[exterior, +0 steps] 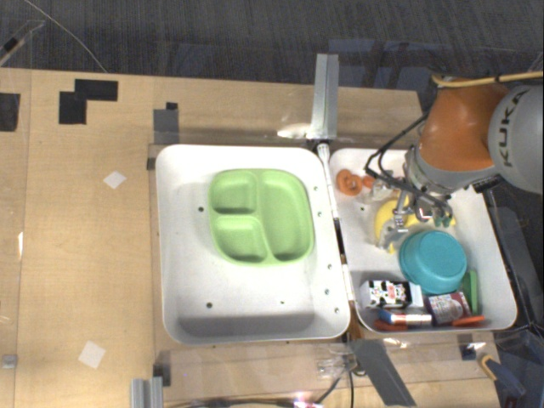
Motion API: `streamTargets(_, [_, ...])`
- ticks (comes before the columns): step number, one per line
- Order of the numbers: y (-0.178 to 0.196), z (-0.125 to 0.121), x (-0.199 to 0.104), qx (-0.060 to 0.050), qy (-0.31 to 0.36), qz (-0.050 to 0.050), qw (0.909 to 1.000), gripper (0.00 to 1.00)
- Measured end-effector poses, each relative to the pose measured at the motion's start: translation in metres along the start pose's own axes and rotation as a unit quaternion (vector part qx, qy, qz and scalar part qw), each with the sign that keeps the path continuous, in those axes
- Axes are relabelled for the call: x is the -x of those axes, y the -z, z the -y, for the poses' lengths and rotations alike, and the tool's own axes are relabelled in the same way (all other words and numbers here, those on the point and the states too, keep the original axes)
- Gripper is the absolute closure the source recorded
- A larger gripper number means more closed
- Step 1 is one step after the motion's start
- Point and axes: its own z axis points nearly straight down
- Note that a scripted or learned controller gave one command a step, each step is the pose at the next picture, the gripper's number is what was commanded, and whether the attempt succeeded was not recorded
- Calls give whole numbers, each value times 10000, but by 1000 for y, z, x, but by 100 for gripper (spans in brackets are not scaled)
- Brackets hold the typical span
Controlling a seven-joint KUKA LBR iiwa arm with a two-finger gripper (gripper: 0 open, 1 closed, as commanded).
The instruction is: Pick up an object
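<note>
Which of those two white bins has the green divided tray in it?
The left bin. The green tray lies alone in its middle, while the right bin, where the gripper is, holds a teal bowl and small clutter.

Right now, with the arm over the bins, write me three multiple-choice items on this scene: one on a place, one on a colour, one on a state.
1. Where does the green three-compartment plastic tray lie?
A. left white bin
B. right white bin
C. on the wooden bench

2. What colour is the round bowl in the right bin?
A. red
B. teal
C. white

3. How does the tray lie?
A. flipped upside down
B. standing on edge
C. flat, compartments up

Answers: 1 A, the tray sits inside the left bin's walls. 2 B, the bowl beside the yellow item under the claw is teal. 3 C, all three compartments face the camera.
</note>
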Motion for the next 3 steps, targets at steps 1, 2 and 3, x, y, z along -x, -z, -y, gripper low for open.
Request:
streamTargets(1, [-6, -17, -31, 2, -526, 10, 9986, 0])
streamTargets(2, [-5, -23, -46, 1, -751, 19, 9972, 0])
streamTargets(3, [1, 27, -18, -6, -858, -4, 9963, 0])
